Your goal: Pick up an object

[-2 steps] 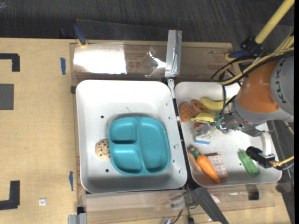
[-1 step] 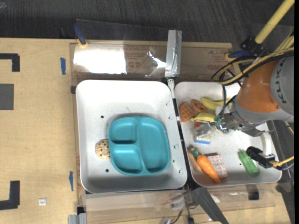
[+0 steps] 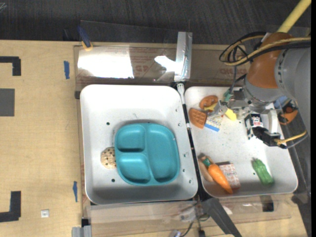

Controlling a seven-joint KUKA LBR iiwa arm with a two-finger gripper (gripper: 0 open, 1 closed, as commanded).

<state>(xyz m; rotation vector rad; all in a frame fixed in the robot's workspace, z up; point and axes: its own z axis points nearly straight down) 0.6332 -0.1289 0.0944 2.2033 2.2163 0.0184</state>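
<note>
Jaws [image 3: 228,108] obscured, low beside the waffle [image 3: 198,117].

Right bin's [image 3: 291,179] middle lies bare between upper toy cluster [image 3: 205,111], carrot [image 3: 217,176] and pickle [image 3: 262,171].

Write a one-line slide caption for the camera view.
Grey KUKA arm reaches into right white bin holding toy carrot and green pickle; teal divided plate sits left.
</note>
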